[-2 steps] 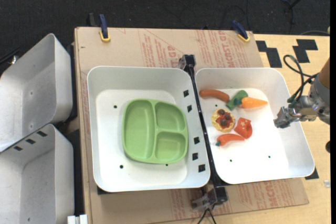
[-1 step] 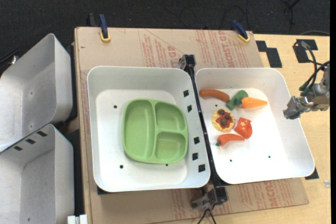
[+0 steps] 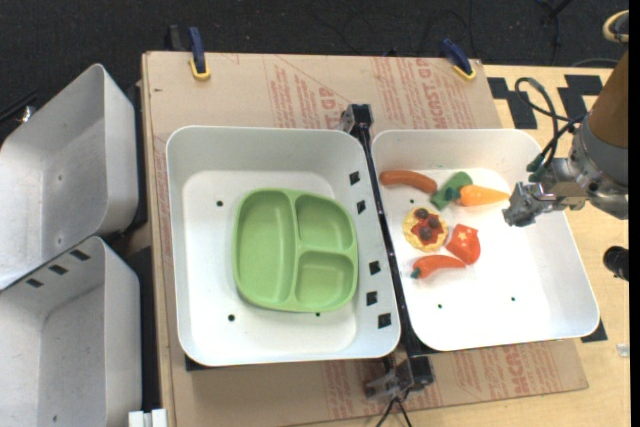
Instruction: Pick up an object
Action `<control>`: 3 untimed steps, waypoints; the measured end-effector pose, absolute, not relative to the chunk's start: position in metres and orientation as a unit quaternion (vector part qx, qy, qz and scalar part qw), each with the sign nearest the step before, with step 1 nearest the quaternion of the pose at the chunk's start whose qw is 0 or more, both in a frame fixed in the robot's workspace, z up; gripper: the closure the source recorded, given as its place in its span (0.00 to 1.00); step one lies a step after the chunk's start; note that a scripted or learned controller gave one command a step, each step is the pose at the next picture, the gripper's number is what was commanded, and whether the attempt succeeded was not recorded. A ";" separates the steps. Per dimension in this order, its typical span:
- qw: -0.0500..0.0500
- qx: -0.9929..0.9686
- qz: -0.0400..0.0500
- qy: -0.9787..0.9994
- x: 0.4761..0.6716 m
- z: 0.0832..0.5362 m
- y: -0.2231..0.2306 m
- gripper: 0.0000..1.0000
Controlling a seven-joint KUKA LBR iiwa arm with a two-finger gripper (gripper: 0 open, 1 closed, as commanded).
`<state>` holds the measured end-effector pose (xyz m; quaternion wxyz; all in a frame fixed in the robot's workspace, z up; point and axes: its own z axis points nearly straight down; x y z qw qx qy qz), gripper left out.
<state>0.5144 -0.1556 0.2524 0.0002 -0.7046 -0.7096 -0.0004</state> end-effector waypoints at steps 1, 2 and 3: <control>0.001 -0.704 0.000 -0.710 0.524 0.239 -0.105 1.00; 0.001 -0.705 0.000 -0.710 0.537 0.229 -0.057 1.00; 0.000 -0.704 -0.001 -0.710 0.547 0.239 -0.003 1.00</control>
